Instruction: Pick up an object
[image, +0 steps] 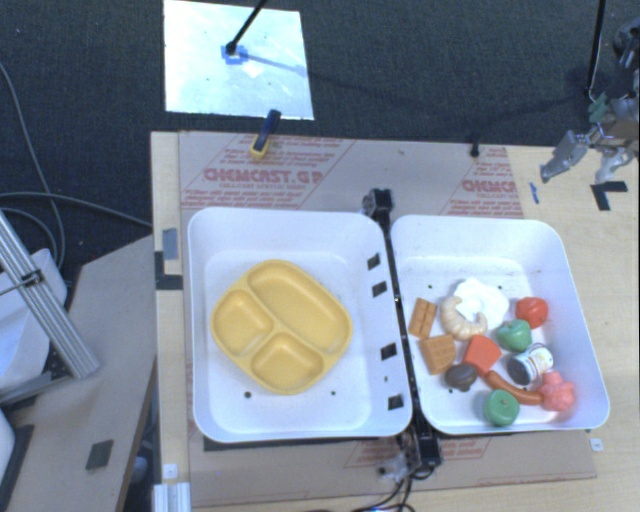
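Dark carpet surrounds a wooden counter (330, 165) whose protective film carries printed lettering; two shallow white bins sit on it side by side. One bin (225, 235) holds a yellow divided tray (281, 326). The other bin (545, 240) holds a crowded heap of small toy foods, bunched toward its near half.

At the upper right corner, above the counter's far edge and well apart from the heap, sits the hand (590, 150). It is small and partly cut off there, so whether it is released or clenched I cannot tell; nothing is visibly held.

Any piece in the heap would satisfy the task. Most are touching neighbours: a white lump (484, 297) rests against a curled shrimp (464, 318), two waffle squares (424, 317) lie beside it, and an orange block (481, 354) sits at the middle with a brown pebble-like piece (461, 377) just below.

The step in hand looks like the approach. To do it well, I would choose a piece on the heap's fringe with free space on two opposite sides. The green ball (501, 406) near the front rim or the red tomato (532, 311) at the far edge seem likeliest. Round pieces may roll, so a centred, vertical descent matters, and the bin's wall near the green ball could block one side.
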